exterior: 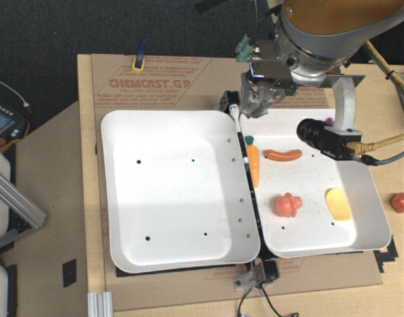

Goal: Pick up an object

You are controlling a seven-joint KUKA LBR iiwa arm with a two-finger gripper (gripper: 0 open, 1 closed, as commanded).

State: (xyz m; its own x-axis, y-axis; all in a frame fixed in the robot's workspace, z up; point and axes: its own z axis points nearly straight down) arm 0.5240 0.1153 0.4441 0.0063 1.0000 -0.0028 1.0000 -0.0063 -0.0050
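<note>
Beneath everything we are seeing a flat brown cardboard sheet (162, 78) printed with red lettering, lying over a tan bench, with dark carpet showing behind it. We are counting two shallow white plastic bins: the left bin (168, 187) and the right bin (360, 233), touching along their shared inner walls.

Over the far edge of the right bin, the grey arm with the orange band (344, 5) is reaching in from the right. Its two-finger gripper (258, 103) is hanging at the far left corner of that bin, just above the rim. We cannot tell whether the fingers are wide or narrow, as the wrist is masking them, and we are seeing nothing between them. A black cylindrical attachment (324, 137) is sticking out beside the wrist over the bin.

Inside the right bin we are counting four objects, each one of a kind. One orange toy carrot with a green tip (253, 164) is lying along the left wall, touching it. One yellow oval piece (338, 203) is sitting near the right wall. One reddish toy sausage (282, 154) is lying near the middle, just beside the carrot. One pinkish-red lumpy toy (287, 205) is sitting toward the near side. Open floor is separating the yellow piece and the lumpy toy from the walls.

One small red object (399, 203) is resting on the bench right of the bins.
</note>
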